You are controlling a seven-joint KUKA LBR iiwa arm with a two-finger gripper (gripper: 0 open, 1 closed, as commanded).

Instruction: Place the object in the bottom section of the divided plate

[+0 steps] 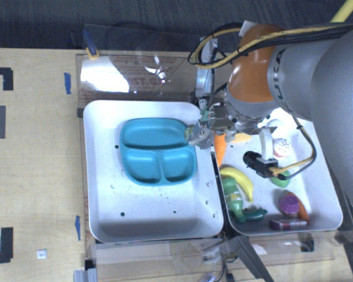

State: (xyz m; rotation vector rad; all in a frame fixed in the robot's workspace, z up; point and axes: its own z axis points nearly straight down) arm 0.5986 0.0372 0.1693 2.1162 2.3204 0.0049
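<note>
Inspection for legible markings: I find no word, brand or number that can be read with certainty. On my own arm (pixel 306 69), dark lettering runs along the grey casing just beside the orange band; the characters are cut off and turned, so I cannot read them. In the right bin (pixel 323 184), a small white object (pixel 282 147) carries a reddish mark, too small to make out. A flat dark packet (pixel 287 222) at that bin's near edge shows a pale strip that may be print, also illegible. The bench (pixel 35 157) bears black bracket marks (pixel 5 78) and blue tape tabs (pixel 67 82), none lettered.
</note>
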